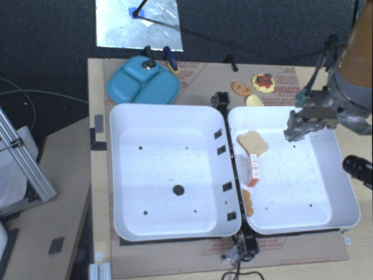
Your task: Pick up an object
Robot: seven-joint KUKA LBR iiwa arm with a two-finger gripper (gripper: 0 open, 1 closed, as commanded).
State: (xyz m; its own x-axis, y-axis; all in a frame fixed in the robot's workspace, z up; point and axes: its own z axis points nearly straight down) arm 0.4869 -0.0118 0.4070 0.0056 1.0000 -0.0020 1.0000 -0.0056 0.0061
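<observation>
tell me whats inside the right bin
In the right bin: a tan bread slice, a red-and-white carton, a small orange piece. The gripper covers part of the floor.

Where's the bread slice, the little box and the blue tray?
bread slice (253,142), camera view, middle of the slice.
little box (253,169), camera view, its top face.
blue tray (143,81), camera view, its middle.

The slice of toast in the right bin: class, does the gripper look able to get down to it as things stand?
Probably yes. The slice of toast lies flat and uncovered in the right bin, with open floor between it and the gripper above the bin's far end. Only the small carton lies against its near edge.
</observation>
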